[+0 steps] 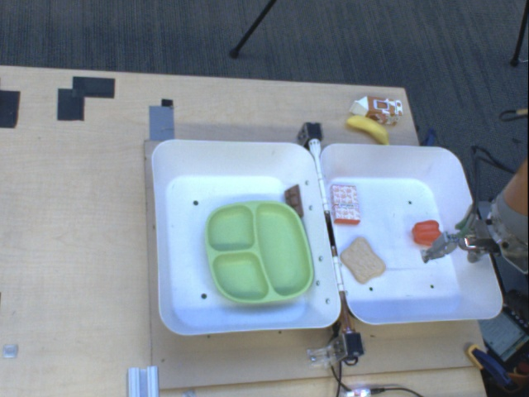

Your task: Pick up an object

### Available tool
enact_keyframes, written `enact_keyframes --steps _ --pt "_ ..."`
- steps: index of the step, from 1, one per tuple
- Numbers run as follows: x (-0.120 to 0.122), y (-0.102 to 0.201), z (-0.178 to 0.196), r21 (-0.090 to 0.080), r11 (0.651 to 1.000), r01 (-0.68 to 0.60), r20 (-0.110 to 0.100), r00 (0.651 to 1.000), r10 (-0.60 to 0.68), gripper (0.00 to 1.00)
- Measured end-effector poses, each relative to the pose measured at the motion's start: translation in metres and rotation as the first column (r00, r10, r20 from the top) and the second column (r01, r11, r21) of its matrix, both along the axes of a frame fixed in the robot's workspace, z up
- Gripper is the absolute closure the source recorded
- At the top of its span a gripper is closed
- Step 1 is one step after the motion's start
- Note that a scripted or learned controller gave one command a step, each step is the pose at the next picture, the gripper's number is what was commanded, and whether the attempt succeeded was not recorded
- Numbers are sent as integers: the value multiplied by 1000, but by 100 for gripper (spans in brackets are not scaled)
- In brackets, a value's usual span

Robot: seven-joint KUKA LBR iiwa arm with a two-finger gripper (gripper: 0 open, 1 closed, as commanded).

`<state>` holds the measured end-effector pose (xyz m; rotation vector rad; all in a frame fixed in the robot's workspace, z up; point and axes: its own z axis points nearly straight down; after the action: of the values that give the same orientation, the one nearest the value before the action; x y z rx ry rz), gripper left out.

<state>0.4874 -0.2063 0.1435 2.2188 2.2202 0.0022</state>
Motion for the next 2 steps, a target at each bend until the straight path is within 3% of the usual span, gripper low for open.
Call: enact_keyframes --steps 1,2 --pt "1 22 -57 -1 1000 -3 3 1000 3 0" --pt "3 22 -46 -2 1000 -4 9 1000 4 100"
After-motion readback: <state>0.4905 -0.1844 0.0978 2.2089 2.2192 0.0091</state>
